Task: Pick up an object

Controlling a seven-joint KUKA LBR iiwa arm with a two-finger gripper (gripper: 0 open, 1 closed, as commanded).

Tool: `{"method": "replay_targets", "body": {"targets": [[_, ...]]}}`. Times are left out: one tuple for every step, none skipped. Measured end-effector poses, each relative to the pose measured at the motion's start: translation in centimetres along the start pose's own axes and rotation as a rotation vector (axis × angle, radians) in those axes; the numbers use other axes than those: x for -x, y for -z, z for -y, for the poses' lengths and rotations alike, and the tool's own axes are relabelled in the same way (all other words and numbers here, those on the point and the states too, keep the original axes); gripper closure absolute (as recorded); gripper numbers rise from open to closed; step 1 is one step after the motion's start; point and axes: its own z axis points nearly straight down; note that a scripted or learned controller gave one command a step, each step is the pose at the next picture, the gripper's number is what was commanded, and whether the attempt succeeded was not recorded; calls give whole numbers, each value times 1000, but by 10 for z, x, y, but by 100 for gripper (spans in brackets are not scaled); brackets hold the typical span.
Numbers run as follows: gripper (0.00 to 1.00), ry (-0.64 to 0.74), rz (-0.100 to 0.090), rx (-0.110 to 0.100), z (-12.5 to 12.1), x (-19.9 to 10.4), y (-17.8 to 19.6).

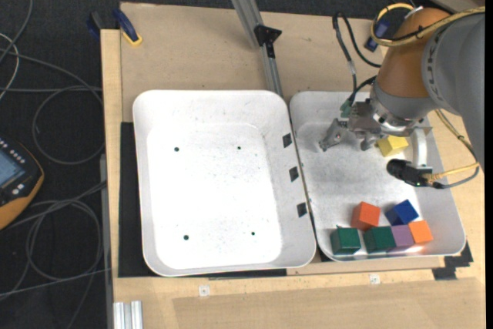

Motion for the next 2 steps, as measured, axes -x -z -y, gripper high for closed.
{"method": "replay_targets", "body": {"targets": [[100, 0, 0, 9, -3, 0, 15], [100, 1, 3, 15, -13, 1, 65]]}}
